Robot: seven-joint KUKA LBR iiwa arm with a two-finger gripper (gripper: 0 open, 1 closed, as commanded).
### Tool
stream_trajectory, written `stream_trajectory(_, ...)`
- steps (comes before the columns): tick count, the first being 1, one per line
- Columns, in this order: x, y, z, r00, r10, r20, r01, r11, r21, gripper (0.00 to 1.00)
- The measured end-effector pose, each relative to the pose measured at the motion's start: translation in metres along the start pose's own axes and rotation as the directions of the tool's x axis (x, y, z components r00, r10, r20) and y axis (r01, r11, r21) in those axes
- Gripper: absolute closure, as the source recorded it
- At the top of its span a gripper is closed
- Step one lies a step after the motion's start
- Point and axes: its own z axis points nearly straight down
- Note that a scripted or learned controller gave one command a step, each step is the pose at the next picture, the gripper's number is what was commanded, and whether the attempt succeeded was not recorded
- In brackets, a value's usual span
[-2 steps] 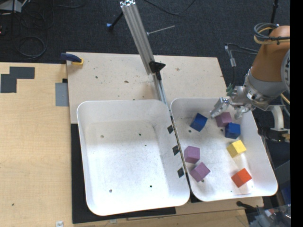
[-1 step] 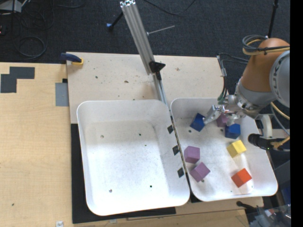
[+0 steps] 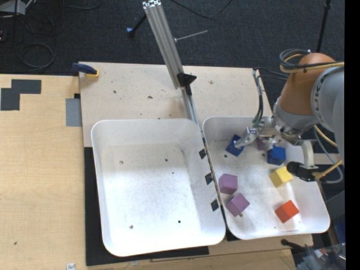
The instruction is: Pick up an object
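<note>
In the right bin (image 3: 315, 221) lie several small blocks. A blue block (image 3: 233, 147) sits near the bin's upper left, and a second blue block (image 3: 276, 155) lies to its right. My gripper (image 3: 254, 138) hangs low between these two, at the end of the grey and orange arm. A small purple piece (image 3: 262, 144) shows just beside the gripper; whether it is held is unclear. Lower down lie a yellow block (image 3: 281, 176), a red block (image 3: 287, 211) and two purple blocks (image 3: 228, 183) (image 3: 237, 204).
The left bin (image 3: 101, 134) stands beside the right one, sharing a divider with black clips (image 3: 208, 178). A slanted aluminium post (image 3: 169, 46) rises behind the bins. Cables (image 3: 260, 97) run along the arm at the right.
</note>
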Motion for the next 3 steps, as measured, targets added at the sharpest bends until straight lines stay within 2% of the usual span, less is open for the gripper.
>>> stream_trajectory(1,0.000,0.000,-0.008,1.000,0.001,-0.002,-0.001,1.000,0.001,1.00)
stream_trajectory(2,-0.003,-0.007,-0.055,1.000,0.003,-0.002,-0.003,1.000,0.012,1.00)
stream_trajectory(3,-0.006,-0.010,-0.118,1.000,0.000,-0.002,0.000,1.000,0.010,1.00)
